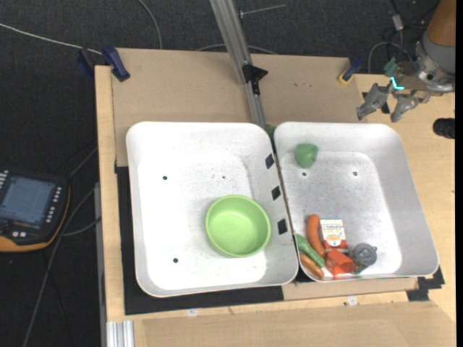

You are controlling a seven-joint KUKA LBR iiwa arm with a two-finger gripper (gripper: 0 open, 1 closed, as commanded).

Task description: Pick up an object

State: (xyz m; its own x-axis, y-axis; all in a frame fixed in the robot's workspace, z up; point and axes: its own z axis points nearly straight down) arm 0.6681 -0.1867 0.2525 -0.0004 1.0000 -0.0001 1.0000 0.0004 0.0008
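The gripper (pixel 385 105), fingers spread wide and empty, hangs beyond the right bin's (pixel 405 166) far rim. Toys crowd its near corner around a small carton (pixel 332 231); the print is unreadable.

Claw (pixel 385 105) spread, above bench beyond right bin (pixel 405 166); green bowl (pixel 238 225) in left bin (pixel 148 194).

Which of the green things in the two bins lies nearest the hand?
The small green lump at the far end of the right bin, alone. The green bowl sits in the left bin, farther from the hand.
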